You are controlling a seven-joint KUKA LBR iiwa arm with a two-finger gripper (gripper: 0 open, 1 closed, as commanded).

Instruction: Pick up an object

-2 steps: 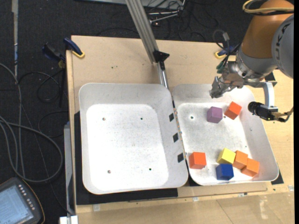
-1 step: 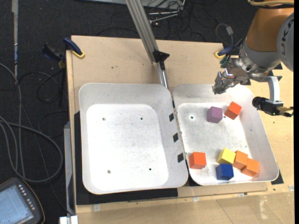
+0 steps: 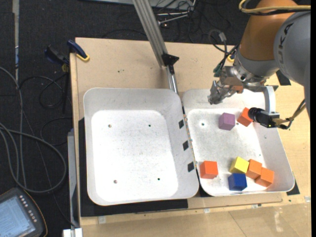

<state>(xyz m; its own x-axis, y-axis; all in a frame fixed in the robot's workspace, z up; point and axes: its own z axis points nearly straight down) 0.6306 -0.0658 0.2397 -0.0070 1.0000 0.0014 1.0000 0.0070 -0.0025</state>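
Purple cube sits in the upper part of the right bin, resting on the bin floor, apart from the other blocks. An orange block lies just beside it to the right, near the bin's far right wall and partly tucked under a black fitting on the arm. Along the bin's near edge: an orange cube near the left wall, then a cluster of a yellow cube, a blue cube just in front of it, and two more orange cubes touching each other at the right.

The gripper hangs over the far left corner of the right bin, above and left of the purple cube, not touching any block. Nothing visible between its fingers; cannot tell whether they are spread or pressed together, they blur into one dark shape. Grey arm with orange band comes in from the upper right.

Left bin sits beside the right one on the tan worktop. A grey metal rail slants in from the top towards the gap between the bins.
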